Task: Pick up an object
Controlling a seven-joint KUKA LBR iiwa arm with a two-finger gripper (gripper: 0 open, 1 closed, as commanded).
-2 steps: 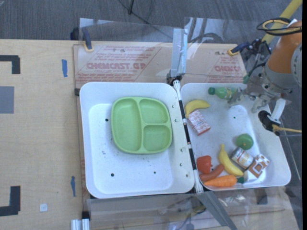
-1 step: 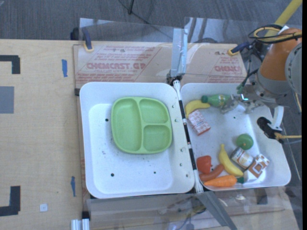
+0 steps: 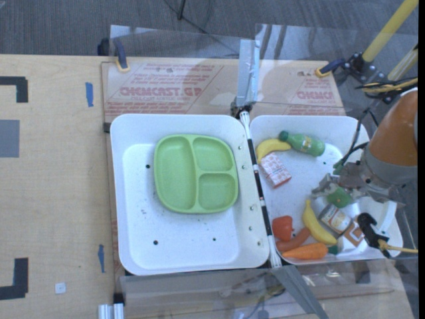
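The right bin (image 3: 302, 178) holds the loose objects. At its far side lie a small yellow banana (image 3: 271, 147) and a green bottle (image 3: 302, 143), with a red and white carton (image 3: 275, 170) just in front of them. Toward the near side are a larger banana (image 3: 316, 224), a red pepper (image 3: 282, 226), a carrot (image 3: 305, 251) and a small labelled can (image 3: 335, 218). My gripper (image 3: 342, 197) hangs low over the bin's right half, right above the can and the larger banana. A small green item shows at its tip; I cannot make out whether it is held.
The left bin (image 3: 133, 224) bears a green divided plate (image 3: 196, 173). The arm's orange band (image 3: 398, 138) and wrist cover the right bin's right edge. Cardboard sheets (image 3: 166, 88) lie behind both bins, and a yellow pole (image 3: 392, 25) stands at the back right.
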